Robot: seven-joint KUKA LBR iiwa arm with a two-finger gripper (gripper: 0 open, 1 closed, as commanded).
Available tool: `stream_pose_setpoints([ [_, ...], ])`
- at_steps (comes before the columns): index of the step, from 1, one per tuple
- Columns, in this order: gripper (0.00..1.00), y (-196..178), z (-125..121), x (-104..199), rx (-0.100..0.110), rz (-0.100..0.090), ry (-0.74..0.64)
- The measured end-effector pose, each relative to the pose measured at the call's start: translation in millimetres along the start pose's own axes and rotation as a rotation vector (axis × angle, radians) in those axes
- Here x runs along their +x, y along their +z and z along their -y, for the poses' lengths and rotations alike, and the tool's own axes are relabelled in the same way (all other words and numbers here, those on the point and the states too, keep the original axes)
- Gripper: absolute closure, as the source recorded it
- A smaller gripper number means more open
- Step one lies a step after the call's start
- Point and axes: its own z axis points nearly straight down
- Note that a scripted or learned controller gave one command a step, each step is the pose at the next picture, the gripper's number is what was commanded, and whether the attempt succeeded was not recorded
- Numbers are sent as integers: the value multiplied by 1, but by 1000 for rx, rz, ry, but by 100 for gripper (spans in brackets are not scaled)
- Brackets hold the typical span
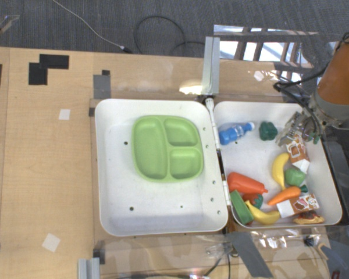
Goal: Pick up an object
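Two bins fill the middle of the frame. The left bin [113, 208] carries a green tray [166, 148]; the right bin [253, 153] holds the pickable clutter. The arm [340, 77] leans in at the upper right, its gripper [299, 129] low over that bin's right side; I can't tell how it is set. Nothing looks lifted, so I'd say the pick is barely begun. Nearest it lie a small carton [297, 151], a banana [279, 168], and a dark green piece [268, 131]; a blue bottle [235, 132] sits further left.
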Motion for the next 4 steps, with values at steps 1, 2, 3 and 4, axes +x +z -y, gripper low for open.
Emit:
stream_pose_setpoints([
  [1,0,1,-1,1,0,-2,-1],
  [2,0,45,26,25,-3,-2,71],
  [3,0,44,-4,72,-2,0,100],
  [4,100,29,-6,69,-8,13,98],
])
